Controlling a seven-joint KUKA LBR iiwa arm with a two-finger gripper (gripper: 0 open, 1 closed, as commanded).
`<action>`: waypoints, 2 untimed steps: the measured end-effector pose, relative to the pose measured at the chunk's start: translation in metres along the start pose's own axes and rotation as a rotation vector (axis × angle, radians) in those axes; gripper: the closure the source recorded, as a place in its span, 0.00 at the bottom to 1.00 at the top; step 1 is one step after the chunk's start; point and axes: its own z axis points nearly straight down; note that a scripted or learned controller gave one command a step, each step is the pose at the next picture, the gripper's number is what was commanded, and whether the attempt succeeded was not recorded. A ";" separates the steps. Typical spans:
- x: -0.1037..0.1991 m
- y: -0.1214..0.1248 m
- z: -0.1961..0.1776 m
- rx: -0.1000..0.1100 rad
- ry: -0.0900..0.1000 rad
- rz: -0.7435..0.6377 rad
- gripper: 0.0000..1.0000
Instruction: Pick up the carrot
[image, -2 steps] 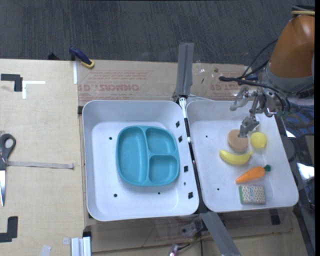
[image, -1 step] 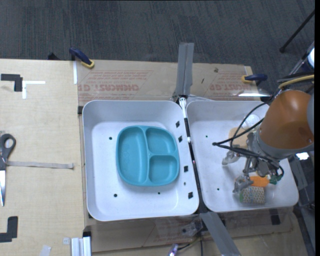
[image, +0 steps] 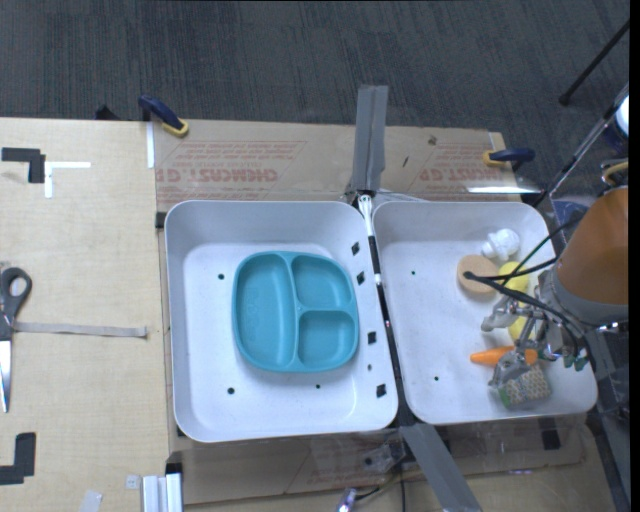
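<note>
The orange-banded wrist of the arm (image: 600, 250) looms largest, coming in from the right over the right-hand bin (image: 430, 390). Below it the gripper (image: 530, 345) hangs among a small clutter at that bin's right side, its metal parts tangled with cables. The carrot (image: 492, 356) lies on the bin floor just left of the gripper and touching or nearly touching it, a short orange piece with its long axis running roughly left to right, one end pointing toward the gripper. Whether it sits between the jaws or only beside them cannot be told. Just behind it lie a yellow object (image: 515, 285), a tan round object (image: 477, 273) and a white object (image: 501, 243); a greyish mesh-like lump (image: 522, 387) sits just in front of the gripper. The left-hand bin (image: 200, 400) bears a teal divided plate (image: 296, 311), well apart. The grasp likely turns on closing across the carrot's short width.
</note>
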 end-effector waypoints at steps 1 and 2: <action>0.030 0.052 0.000 -0.001 0.000 -0.025 0.00; 0.027 0.052 -0.010 0.000 -0.005 -0.028 1.00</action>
